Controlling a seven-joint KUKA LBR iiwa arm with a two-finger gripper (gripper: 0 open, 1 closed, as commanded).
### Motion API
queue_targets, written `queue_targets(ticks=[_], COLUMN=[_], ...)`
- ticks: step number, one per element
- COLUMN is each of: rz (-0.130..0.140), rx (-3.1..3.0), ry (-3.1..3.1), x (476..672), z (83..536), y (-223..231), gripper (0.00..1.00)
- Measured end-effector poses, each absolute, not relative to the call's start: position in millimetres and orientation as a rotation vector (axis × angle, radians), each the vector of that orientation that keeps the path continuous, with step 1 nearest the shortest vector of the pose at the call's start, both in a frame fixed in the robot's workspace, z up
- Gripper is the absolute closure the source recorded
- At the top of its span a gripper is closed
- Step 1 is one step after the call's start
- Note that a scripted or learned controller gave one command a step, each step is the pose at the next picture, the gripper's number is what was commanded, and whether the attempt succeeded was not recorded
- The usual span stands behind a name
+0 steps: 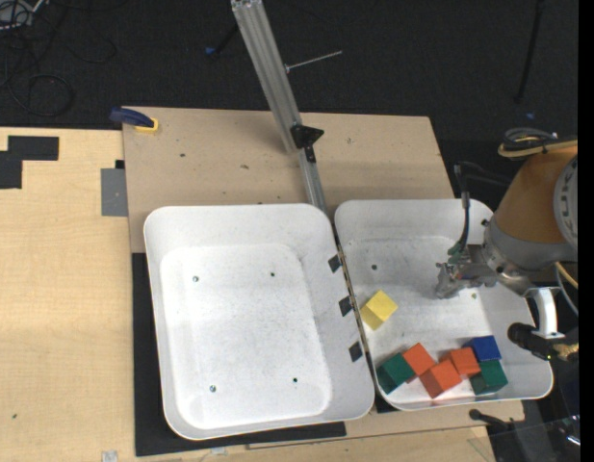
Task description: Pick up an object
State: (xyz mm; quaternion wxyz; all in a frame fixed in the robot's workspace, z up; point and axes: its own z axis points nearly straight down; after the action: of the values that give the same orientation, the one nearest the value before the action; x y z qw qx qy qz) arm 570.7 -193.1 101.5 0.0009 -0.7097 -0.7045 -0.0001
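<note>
The two-finger gripper point(454, 279), whose grip state I cannot tell, hangs low in the right-hand white bin point(412, 221), with the small yellow cube point(379, 310) lying apart from it, leftward and slightly nearer the camera.

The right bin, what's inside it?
The right bin holds a yellow block and a cluster of green, orange and blue blocks. The gripper hangs inside too; the arm covers the bin's right edge.

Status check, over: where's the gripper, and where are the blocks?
Gripper low in right bin, nothing visibly held. Yellow block apart, near the divider; orange, green and blue blocks clustered at front edge. Path unobstructed.
</note>
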Motion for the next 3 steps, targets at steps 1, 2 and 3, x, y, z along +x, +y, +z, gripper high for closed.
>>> queue_targets(ticks=[1, 2, 3], rz=[-0.002, -0.004, -0.002], rx=[-2.223, -2.222, -2.222], ry=[-2.224, -2.226, -2.225], x=[577.1, 585.7, 586.4], z=[163, 222, 269], y=[-197, -193, -195], gripper=[1.0, 1.0, 1.0])
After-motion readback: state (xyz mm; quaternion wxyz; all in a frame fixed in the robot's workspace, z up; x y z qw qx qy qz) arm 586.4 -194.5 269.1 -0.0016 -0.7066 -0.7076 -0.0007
